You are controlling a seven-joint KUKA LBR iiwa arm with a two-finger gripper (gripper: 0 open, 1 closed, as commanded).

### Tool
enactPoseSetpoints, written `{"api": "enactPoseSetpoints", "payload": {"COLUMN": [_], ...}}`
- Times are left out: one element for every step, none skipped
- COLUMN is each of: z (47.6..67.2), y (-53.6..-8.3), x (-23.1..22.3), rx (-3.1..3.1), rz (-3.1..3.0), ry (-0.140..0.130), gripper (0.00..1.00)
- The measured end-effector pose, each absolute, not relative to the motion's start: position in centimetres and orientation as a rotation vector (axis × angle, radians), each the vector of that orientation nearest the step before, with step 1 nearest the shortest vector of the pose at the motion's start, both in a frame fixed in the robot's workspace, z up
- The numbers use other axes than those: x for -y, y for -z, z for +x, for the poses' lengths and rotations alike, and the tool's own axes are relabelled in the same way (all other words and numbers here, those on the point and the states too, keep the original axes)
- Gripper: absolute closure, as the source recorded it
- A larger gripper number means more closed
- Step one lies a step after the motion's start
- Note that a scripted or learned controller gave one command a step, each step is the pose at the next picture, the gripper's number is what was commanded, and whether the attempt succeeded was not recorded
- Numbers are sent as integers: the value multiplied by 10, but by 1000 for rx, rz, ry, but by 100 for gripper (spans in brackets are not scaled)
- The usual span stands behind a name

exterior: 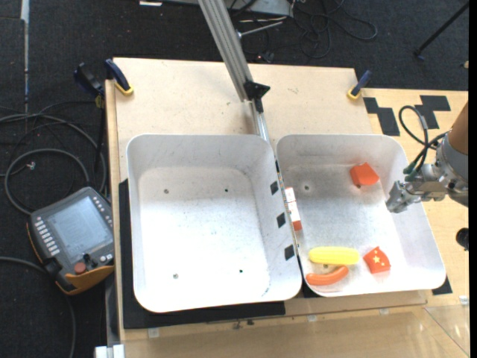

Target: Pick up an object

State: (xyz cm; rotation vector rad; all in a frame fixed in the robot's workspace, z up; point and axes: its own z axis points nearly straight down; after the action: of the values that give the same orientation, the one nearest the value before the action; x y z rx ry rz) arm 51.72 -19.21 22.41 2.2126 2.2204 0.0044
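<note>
The right bin [417, 230] holds an orange block [364, 175] near its back, a yellow banana-shaped piece [334, 256] at the front, an orange sausage-shaped piece [327, 276] just below it, and a small red block with a yellow mark [377, 260] to their right. My gripper [397, 199] hangs over the right bin's right side, to the right of and slightly below the orange block. Nothing shows between its tips.
The left bin [141, 222] lies beside the right one, with a divider edge carrying black and white tags [287, 207]. A metal pole [227, 43] slants across the back of the bench. A teach pendant [71, 237] lies on the floor at left.
</note>
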Motion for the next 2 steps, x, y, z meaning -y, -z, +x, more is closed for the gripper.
{"api": "enactPoseSetpoints", "payload": {"z": [525, 543], "y": [-269, -264], "x": [196, 156], "rx": [-2220, -2228], "rz": [2213, 2213], "ry": [-4, -1], "gripper": [100, 100]}}
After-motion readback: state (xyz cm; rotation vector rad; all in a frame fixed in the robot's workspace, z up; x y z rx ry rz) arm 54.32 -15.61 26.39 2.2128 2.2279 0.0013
